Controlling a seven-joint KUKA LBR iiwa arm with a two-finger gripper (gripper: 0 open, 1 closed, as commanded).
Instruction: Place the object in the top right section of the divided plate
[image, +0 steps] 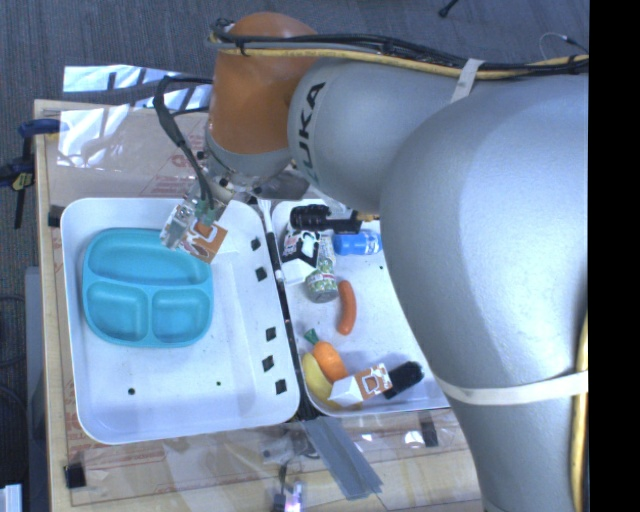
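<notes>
Only legible text I saw: part of the black "KUKA" lettering on my grey arm housing (312, 110), running sideways just below the orange band (255, 75). Labels on the small items in the bins were too blurred to read.

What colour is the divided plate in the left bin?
Light blue; the plate shows plainly in the camera view, against the white bin.

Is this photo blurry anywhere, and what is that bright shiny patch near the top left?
In the camera view, the shiny patch is glare off a crinkled clear plastic sheet on the bench. The big grey arm sits close to the lens, looks soft and hides part of the right bin. The blue divided plate is evenly lit and fairly sharp; the gripper looks slightly smeared.
</notes>
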